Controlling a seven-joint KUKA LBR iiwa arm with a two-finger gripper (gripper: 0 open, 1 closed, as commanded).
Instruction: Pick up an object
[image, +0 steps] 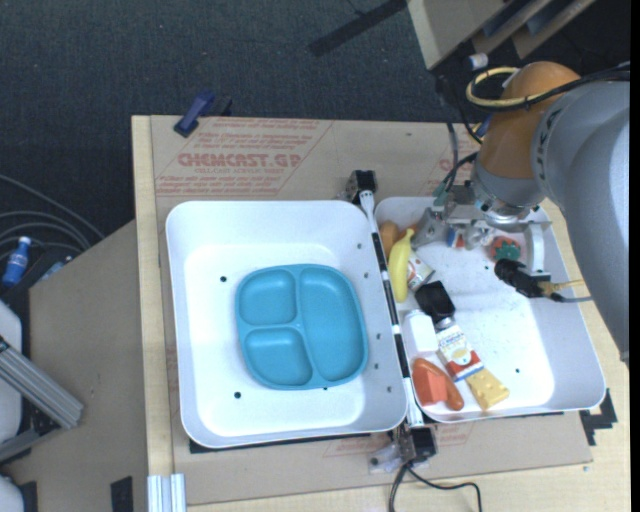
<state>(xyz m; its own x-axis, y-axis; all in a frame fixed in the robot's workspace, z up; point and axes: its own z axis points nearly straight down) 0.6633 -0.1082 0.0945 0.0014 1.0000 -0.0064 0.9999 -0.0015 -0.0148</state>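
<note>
The gripper (470, 228) is hanging low over the far end of the right bin (560, 385), probably lining up a pick. Its grip cannot be judged. The nearest candidate, a curved yellow banana (400, 265), is lying against the left wall, near a black block (434, 298).

Right shallow white bin (560, 370): centre & right floor free; yellow banana (401, 265), black block (435, 298), orange wedge (436, 384) etc crowd left wall.
</note>
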